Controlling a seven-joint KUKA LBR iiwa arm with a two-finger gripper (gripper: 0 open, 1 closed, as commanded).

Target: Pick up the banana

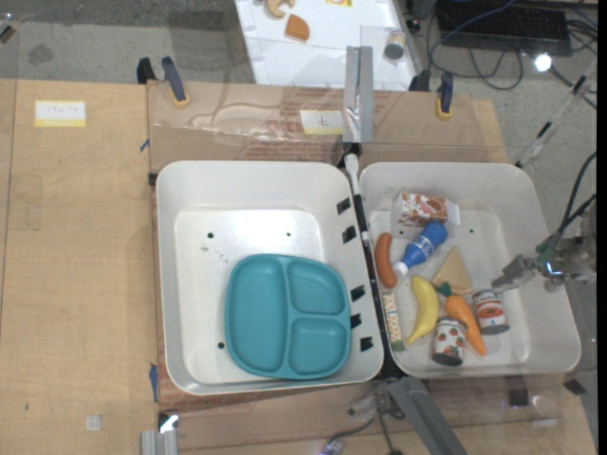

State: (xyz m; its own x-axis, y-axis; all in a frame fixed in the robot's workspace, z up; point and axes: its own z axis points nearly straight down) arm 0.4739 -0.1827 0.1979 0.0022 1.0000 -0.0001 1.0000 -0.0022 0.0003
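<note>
Camera view, end effector [507, 275] blurred, banana [424, 308] unobstructed

We cannot tell if the blurred hand [505, 275] is open, the arm [579, 259] is cut off at the right edge, and the can [489, 312] label is too small to read.

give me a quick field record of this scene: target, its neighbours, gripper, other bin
target: yellow plastic banana, lying in the right white bin
neighbours: orange toy carrot on its right, red toy sausage at upper left, blue plastic bottle above, small tin can beside its lower end
gripper: two-finger gripper over the right bin, apart from the banana
other bin: left white bin holds a teal divided plate
</note>
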